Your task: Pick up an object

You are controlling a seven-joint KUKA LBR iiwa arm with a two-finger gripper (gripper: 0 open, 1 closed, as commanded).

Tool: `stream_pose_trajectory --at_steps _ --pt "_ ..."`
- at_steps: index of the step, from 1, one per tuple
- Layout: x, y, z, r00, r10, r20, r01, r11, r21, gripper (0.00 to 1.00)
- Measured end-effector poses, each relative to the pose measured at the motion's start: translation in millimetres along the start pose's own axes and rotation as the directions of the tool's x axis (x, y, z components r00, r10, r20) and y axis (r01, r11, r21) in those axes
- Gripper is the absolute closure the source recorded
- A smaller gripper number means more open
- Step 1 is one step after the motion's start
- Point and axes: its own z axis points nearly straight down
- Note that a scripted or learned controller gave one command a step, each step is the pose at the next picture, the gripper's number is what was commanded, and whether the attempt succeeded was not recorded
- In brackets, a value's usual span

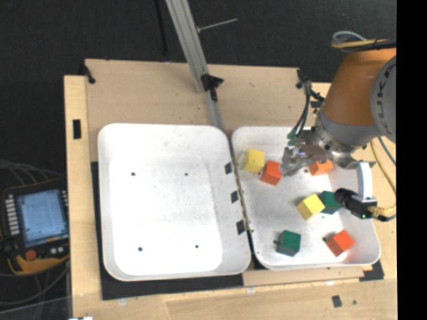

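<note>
Claw (291,161) low in the right bin (267,255), beside an orange cube (271,173); its opening cannot be told, since the view there is blurred. A yellow cube (254,160) lies just left of the orange one, so a close may nudge either aside. The arm (357,99) enters from the right, wrist bent down.

Light wood counter (153,95) on a dark, near-black floor (80,19). Black mat (97,199) shows under the bins at the left edge. Slanted metal pole (190,39) rises from the counter's back. Pendant (37,222) with a lit screen sits left of the counter, cables (20,169) trailing. Even, flat lighting.
</note>
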Motion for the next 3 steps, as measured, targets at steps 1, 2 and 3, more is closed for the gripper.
stream_pose_trajectory --at_steps 1,2,3 --pt "59 -12 4 1.000 -0.001 -0.001 0.001 1.000 0.001 1.00" --pt "108 -25 12 1.000 0.000 -0.001 0.000 1.000 0.001 1.00" --pt "167 -40 12 1.000 -0.002 -0.002 0.002 1.000 0.002 1.00"
